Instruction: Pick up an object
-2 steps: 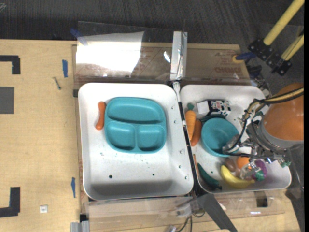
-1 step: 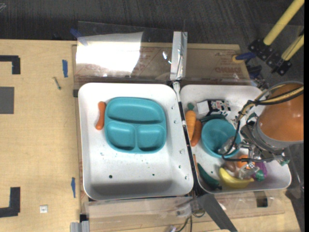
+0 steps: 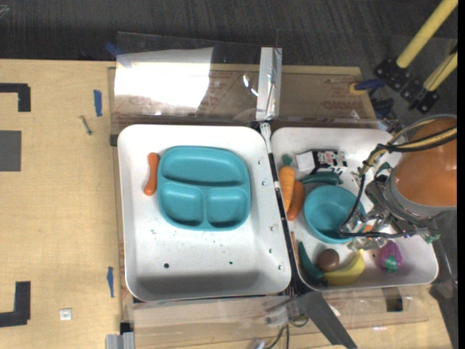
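My gripper hangs low over the right side of the right bin, at the right edge of a teal bowl. Below it lie a purple toy, a yellow banana and a brown ball. A carrot lies along the bin's left wall. The wrist and cables hide what is under the gripper.
A black and white item sits at the back of the right bin, and a dark green piece at its front left. The left bin holds a teal divided plate and an orange sausage. A clear divider stands behind.
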Controlling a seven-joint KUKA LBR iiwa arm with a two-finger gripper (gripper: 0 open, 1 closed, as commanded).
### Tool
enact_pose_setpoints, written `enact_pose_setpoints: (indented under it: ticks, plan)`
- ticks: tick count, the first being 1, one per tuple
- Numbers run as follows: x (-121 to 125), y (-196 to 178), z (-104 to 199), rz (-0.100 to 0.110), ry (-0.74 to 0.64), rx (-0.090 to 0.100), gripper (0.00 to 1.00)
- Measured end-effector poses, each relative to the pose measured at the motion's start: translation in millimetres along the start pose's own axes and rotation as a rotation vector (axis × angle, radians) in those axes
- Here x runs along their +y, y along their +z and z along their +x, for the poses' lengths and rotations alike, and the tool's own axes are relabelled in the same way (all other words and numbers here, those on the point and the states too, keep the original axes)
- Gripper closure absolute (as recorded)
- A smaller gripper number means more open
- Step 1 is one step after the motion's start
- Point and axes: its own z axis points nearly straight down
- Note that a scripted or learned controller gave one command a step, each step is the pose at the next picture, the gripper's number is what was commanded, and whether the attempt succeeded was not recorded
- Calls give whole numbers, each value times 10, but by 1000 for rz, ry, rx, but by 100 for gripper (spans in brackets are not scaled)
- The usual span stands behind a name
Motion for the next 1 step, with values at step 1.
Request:
enact_pose_setpoints:
  ticks: [1]
  plan:
    - [-519,-1504,24,-21,-46,27,100]
